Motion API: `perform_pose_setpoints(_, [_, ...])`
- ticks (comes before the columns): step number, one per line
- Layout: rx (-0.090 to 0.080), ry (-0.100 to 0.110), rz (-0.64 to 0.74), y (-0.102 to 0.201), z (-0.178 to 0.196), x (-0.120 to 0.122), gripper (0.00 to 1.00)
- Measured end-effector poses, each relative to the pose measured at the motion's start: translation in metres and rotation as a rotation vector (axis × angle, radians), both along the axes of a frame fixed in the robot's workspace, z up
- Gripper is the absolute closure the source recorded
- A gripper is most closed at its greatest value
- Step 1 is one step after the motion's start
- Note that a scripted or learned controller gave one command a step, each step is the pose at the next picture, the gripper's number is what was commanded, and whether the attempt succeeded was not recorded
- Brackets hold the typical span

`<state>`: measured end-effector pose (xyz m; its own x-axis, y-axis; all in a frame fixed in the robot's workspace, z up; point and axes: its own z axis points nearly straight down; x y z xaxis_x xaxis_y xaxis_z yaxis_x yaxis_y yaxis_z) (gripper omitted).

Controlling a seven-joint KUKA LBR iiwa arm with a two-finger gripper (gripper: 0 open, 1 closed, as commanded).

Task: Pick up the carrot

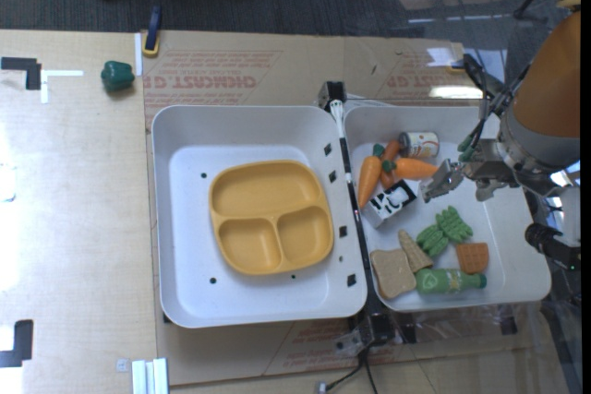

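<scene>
Right bin (517,291), contents: carrot (368,179), orange with a green top, lying at the bin's left wall near the far left corner, its tip toward the near edge; a second orange carrot-like piece (413,167) just beside it, pointing toward the right wall; a small white can (422,144) against the far edge; a black-and-white carton (392,199) touching the carrot's near side; a green leafy toy vegetable (441,231) at the middle; an orange block (472,256), a slice of bread (392,272) and a green bottle (450,281) along the near edge. Left bin (175,226): one yellow three-compartment tray (271,217). Bench, far left: a small green object (117,77). Gripper (464,183): over the right bin's middle, right of the carrots and well apart from the task's carrot; its fingers stand open with nothing between them. Step in hand, as judged: the approach, with no grasp begun. Next move calls for travel toward the left wall, alignment of the jaws across the carrot's body, and a descent that clears the carton and the neighbouring orange piece, both crowding the target.
</scene>
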<state>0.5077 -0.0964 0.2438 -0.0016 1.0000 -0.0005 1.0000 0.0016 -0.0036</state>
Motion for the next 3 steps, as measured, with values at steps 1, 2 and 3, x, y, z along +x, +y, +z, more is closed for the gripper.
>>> perform_pose_setpoints(1, [-0.001, -0.002, 0.153, -0.002, -0.071, 0.082, 0.00])
perform_pose_setpoints(2, [0.000, -0.002, 0.034, -0.040, -0.152, 0.103, 0.00])
perform_pose_setpoints(3, [-0.002, -0.003, -0.286, -0.037, -0.151, 0.141, 0.00])
